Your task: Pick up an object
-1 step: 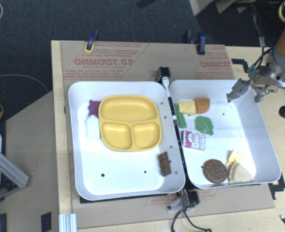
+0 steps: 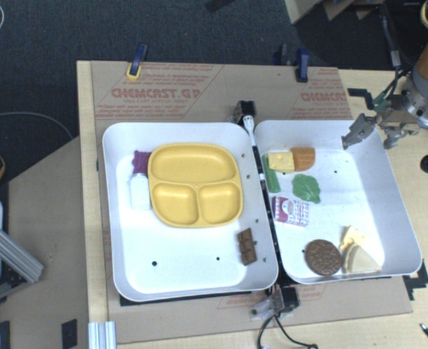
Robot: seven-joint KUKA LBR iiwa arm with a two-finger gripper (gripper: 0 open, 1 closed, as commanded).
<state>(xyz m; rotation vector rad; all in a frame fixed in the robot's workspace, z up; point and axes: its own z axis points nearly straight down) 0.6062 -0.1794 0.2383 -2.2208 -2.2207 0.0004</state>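
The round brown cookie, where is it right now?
The round brown cookie lies in the right white bin, near its front edge, just left of the pale yellow wedge pieces.

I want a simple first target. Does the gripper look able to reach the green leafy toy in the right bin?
Probably yes: the gripper hovers over the right bin's far corner, and the green leafy toy lies uncovered, apart from its neighbours.

One fixed camera looks down aslant on both bins (image 2: 119, 195), seemingly from mid-height.
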